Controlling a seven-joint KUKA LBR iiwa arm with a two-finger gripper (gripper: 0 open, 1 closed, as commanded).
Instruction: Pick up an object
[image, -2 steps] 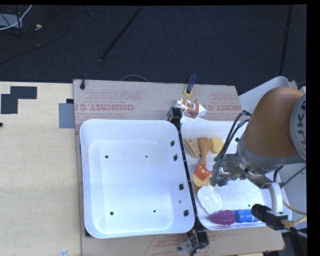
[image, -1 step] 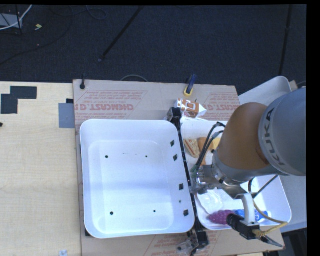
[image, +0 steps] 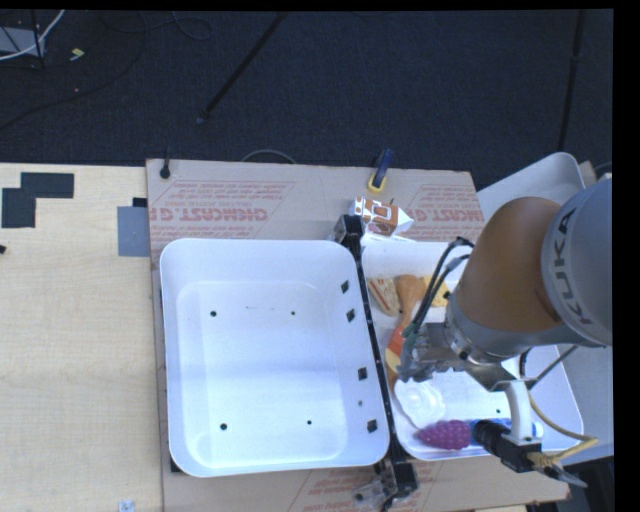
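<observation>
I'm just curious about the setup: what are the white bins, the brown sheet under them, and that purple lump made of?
The bins look like smooth, slightly glossy moulded plastic, with rounded corners and soft reflections. The sheet appears to be matte cardboard: it is brown, with red printing. The purple lump has a bumpy, clustered surface like toy grapes, probably plastic or rubber; it is too small to tell which.

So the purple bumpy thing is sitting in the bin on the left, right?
No, the purple bumpy thing is in the right bin, near its front edge, beside a white object. The camera view shows this, with the arm reaching over that bin.
</observation>
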